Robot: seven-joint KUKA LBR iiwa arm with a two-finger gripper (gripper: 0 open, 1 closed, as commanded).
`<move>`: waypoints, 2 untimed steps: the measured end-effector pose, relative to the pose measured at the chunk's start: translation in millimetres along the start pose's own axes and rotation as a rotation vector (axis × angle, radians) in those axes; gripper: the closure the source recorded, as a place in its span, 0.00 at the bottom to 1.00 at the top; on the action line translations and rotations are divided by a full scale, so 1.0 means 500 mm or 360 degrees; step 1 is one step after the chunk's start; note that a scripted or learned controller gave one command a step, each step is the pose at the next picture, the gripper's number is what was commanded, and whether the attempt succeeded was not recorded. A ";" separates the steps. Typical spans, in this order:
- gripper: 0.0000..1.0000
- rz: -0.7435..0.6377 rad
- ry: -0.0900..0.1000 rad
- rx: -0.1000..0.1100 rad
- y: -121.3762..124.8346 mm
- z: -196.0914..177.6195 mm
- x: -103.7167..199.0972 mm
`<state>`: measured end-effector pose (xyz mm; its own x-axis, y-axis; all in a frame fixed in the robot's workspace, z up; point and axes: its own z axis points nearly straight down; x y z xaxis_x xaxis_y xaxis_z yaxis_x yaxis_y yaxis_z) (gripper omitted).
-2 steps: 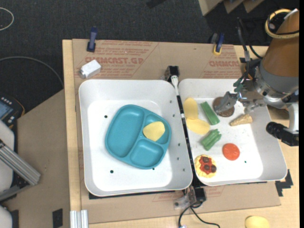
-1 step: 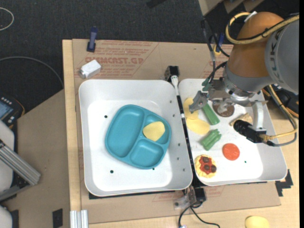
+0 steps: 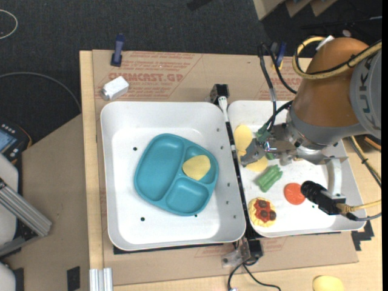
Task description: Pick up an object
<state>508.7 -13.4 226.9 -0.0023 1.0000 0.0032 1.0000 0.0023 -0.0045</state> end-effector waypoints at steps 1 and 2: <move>1.00 0.0004 -0.0004 -0.0007 0.006 -0.019 -0.003; 1.00 -0.0021 0.0010 -0.0038 -0.032 -0.338 0.234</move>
<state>493.0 103.0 396.4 -0.0153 0.9998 0.0093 0.9997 0.0151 0.0192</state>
